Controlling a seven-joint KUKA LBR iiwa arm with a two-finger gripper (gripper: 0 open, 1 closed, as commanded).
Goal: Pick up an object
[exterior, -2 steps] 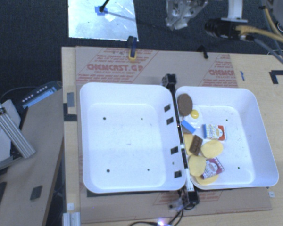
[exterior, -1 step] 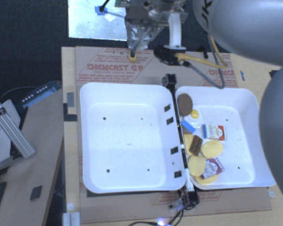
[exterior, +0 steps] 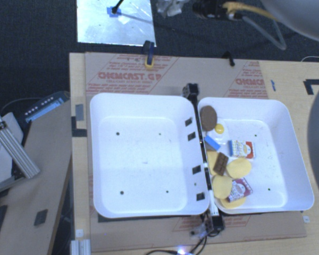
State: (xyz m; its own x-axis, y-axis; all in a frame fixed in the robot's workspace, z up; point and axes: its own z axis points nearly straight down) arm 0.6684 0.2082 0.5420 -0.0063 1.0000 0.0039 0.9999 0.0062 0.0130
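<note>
Hanging at the top of the view, beyond the far edge of the table (exterior: 122,74) and over dark floor: tool (exterior: 173,1), grey arm (exterior: 295,7) trailing off to its right. Cannot tell whether apart or together (too blurred and cut by the frame edge). Nothing seen clamped in it.

Lying well apart from the tool, nearer the camera and a little to its right: a cluster of small things along the left wall of the right bin (exterior: 279,163). Closest to the tool, a brown oval (exterior: 208,117), with a small yellow ball (exterior: 219,128) just beside it. Farther from the tool, a blue piece (exterior: 212,141) and a white packet (exterior: 241,149) with blue and red print. Farther still, a brown block (exterior: 220,163) touching a yellow disc (exterior: 238,168), then a second disc (exterior: 221,185) and a red packet (exterior: 239,189) overlapping it.

Sitting nearer the camera and to the tool's left: left bin (exterior: 143,163).
</note>
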